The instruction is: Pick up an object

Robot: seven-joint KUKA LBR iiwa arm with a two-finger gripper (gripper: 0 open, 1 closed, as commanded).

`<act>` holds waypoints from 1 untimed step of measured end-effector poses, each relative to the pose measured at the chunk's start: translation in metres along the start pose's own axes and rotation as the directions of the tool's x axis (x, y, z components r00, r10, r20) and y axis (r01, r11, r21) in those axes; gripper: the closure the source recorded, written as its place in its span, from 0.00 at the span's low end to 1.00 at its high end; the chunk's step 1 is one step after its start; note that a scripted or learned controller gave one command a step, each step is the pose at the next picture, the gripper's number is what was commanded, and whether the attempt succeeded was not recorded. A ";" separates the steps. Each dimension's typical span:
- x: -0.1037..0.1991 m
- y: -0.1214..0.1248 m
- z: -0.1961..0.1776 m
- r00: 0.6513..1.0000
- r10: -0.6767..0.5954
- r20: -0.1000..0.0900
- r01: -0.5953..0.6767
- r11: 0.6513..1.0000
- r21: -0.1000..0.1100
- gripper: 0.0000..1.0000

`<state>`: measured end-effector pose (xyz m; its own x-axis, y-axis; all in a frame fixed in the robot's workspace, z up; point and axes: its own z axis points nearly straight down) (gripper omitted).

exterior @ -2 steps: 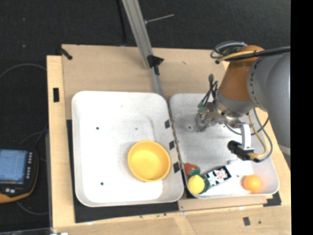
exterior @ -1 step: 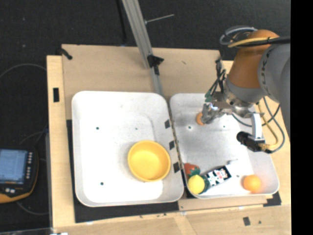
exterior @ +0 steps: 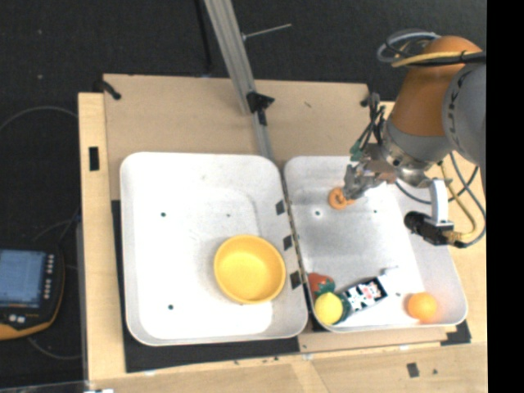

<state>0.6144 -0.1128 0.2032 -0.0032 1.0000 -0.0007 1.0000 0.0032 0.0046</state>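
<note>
A small orange piece [exterior: 339,197] lies on the floor of the right-hand bin [exterior: 360,244], touching or just under the tips of the gripper [exterior: 354,185], on their near-left side as you look down from the fixed camera. You cannot tell from this slanted view whether the jaws are spread, closed, or pinching the piece, so treat the grasp as unproven. The grey arm with its orange band [exterior: 426,88] leans in from behind and to the right of the jaws. To do this step well, you would want the piece centred between the jaws rather than beside one tip, the descent stopped just at the bin floor, and a straight lift that lets you check whether anything comes up. The piece looks small and low, so a slight offset could push it away instead of trapping it. Well forward of the jaws, along the bin's near wall, sit a yellow-green ball [exterior: 329,308] with a red-and-green scrap [exterior: 320,284] beside it, a black-and-white patterned item [exterior: 363,294], and an orange ball [exterior: 422,305]. Farther off to the jaws' left, in the other white bin [exterior: 164,195], rests a yellow bowl [exterior: 250,268].
</note>
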 end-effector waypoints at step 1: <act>0.061 -0.009 -0.009 1.000 -0.005 -0.003 0.005 1.000 0.003 1.00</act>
<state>0.6050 -0.0514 0.2124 -0.0079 1.0000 0.0024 1.0000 0.0079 0.0015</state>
